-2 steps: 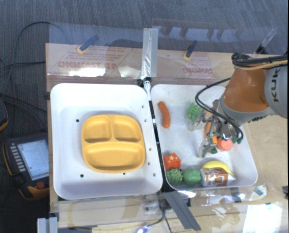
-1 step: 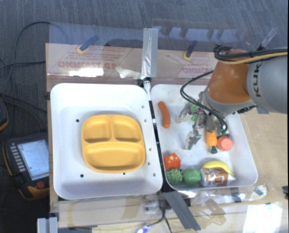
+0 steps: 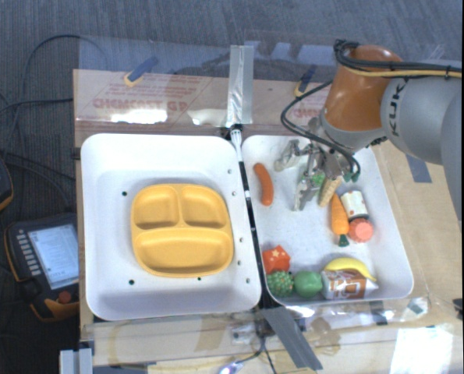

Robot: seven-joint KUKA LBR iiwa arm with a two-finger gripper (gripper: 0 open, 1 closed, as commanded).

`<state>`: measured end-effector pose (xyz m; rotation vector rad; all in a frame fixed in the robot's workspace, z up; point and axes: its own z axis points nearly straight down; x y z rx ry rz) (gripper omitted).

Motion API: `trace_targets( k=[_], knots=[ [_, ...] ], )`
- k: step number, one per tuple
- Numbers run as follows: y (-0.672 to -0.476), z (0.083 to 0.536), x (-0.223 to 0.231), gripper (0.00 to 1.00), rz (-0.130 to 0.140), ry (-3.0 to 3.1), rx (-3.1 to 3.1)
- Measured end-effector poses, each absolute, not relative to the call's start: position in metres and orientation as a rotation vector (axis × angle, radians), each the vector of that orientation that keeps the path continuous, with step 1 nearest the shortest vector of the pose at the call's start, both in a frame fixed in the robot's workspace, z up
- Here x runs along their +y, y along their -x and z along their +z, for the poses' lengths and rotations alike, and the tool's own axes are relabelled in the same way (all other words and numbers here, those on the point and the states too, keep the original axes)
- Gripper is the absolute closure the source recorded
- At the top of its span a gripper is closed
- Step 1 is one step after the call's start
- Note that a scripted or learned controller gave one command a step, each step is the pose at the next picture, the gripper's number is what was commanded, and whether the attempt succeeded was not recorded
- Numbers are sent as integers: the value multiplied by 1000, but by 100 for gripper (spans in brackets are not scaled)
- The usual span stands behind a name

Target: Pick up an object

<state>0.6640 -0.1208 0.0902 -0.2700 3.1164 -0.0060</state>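
Overhead, end effector [image 3: 313,179] low in right bin [image 3: 391,232], fingers spread, nothing pinched. Sausage [image 3: 263,184] lies just left of it; carrot [image 3: 338,213] and bottle [image 3: 356,213] just right. Yellow tray [image 3: 182,229] in left bin [image 3: 107,162].

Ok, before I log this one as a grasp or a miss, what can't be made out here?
- Gripper in the camera view: whether it grips anything; the metal parts blur into the small green and tan items beneath.
- Those green and tan items: too small and overlapped to identify.
- Label on the small white bottle with a red cap: too small to read.
- Orange carrot-shaped toy: its top end is tucked under the gripper.
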Motion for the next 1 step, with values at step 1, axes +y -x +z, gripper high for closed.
trace_targets(
  k=[1],
  knots=[
    [-669, 91, -112, 0, -6, 98, 3142]
  ],
)
